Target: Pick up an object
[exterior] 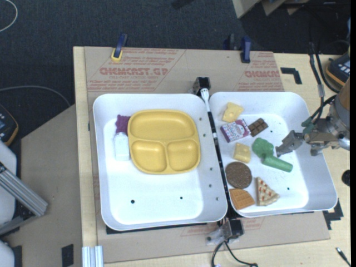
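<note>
Gripper [290, 143] sits low over the right bin [311, 191], tip just beside the green toy [269, 153]; finger spread can't be read from this angle, nothing visibly held. Same bin, left of the toy: cheese cube [232, 112], pink packet [235, 130], chocolate [257, 127], small yellow block [242, 152], brown cookie [238, 174], waffle [242, 198], pizza slice [266, 193] (all loose, none stacked). Left bin [156, 204] has a yellow divided plate [164, 140], with a purple item [122, 123] and white bottle [120, 147] against its left edge.
</note>
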You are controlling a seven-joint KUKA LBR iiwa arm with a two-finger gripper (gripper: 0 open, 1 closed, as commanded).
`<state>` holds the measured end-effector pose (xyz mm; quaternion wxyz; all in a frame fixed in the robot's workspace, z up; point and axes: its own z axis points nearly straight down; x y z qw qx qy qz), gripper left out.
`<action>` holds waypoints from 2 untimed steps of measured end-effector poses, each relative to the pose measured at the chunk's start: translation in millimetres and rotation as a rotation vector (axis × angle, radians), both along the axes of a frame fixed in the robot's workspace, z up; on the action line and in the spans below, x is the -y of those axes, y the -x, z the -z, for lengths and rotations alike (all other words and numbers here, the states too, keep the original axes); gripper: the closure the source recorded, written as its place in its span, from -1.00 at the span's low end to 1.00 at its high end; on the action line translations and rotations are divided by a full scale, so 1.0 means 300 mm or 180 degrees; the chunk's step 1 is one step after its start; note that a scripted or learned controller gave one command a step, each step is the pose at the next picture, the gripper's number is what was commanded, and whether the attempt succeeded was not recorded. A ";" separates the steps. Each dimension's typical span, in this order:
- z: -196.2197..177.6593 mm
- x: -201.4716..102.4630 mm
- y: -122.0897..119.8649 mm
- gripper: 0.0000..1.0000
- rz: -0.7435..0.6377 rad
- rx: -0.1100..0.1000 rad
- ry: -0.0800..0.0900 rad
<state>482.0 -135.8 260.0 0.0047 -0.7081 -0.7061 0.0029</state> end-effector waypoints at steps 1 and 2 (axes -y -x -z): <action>-0.016 0.000 -0.007 -1.00 -0.0009 0.0034 0.0007; 0.196 -0.007 -0.007 -1.00 -0.0007 0.0008 -0.0002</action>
